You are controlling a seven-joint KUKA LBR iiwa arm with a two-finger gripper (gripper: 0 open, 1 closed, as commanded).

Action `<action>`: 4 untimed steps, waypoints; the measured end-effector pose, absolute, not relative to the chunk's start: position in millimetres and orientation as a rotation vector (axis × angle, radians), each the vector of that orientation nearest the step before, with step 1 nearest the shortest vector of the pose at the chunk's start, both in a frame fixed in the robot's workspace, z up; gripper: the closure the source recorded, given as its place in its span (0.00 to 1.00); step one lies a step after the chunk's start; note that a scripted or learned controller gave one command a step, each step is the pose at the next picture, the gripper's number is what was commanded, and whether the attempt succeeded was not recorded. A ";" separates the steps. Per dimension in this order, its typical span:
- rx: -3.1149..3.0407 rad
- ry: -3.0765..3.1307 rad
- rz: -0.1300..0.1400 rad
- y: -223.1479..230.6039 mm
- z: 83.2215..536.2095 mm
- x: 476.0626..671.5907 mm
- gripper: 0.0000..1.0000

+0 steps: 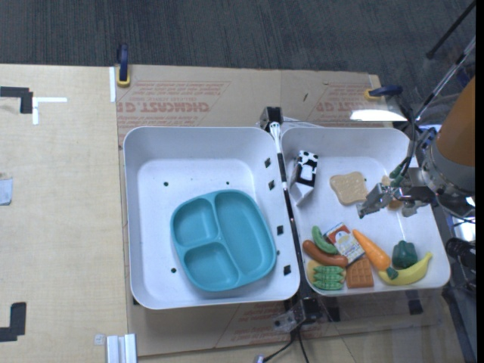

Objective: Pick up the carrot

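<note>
The carrot (371,249) is orange and lies at a slant in the front part of the right bin (370,148), between a small printed box (346,243) and a dark green vegetable (404,253). My gripper (390,203) hangs over the right side of that bin, a little behind the carrot and to its right. Its fingers stand apart with nothing between them. The carrot's whole length is in sight and nothing touches it from above.
Around the carrot lie a banana (412,270), an orange waffle piece (359,275), a pea pod (327,277), a sausage (324,255), a toast slice (349,187) and a black-and-white carton (305,169). The left bin (151,172) holds a teal divided plate (223,239).
</note>
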State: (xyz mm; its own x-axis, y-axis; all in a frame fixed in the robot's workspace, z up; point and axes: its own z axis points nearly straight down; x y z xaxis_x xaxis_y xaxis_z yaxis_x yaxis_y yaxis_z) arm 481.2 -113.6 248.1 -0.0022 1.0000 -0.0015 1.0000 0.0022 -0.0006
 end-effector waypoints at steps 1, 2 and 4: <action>2.190 2.238 0.007 -144.5 96.1 481.5 0.00; 2.192 2.226 0.016 -145.3 107.4 485.4 1.00; 2.561 1.819 -0.001 -145.7 148.2 478.5 0.00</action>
State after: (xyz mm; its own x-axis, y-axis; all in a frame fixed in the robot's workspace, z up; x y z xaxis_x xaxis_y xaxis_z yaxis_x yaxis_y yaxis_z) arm 478.5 -145.7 148.2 0.3295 0.9441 -0.0007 0.9441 -0.3295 -0.0005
